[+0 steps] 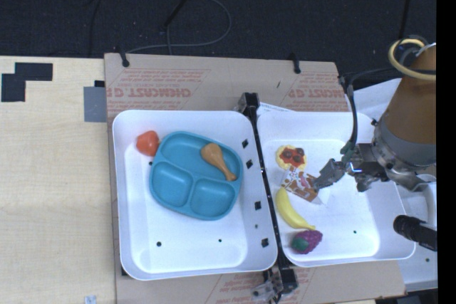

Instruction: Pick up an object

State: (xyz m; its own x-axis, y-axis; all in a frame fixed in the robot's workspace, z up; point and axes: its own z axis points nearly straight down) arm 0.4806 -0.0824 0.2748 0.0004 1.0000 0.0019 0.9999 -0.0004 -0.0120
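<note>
In the right bin (356, 153) my gripper (324, 176) hangs low, reaching in from the right. Its tip is right beside a small red-and-white packet (302, 186), at the packet's right edge. I cannot tell whether it touches the packet. A yellow-and-red toy (291, 156) lies just above the packet. Below the packet lies a yellow banana (291, 211), and a purple-and-green fruit (306, 241) sits near the bin's front wall.
The left bin (135, 238) holds a blue divided plate (187, 189) with a brown drumstick (218, 159) on it, and a red tomato (147, 142) beside it. The grey arm with its orange band (417, 100) stands over the right bin's right side.
</note>
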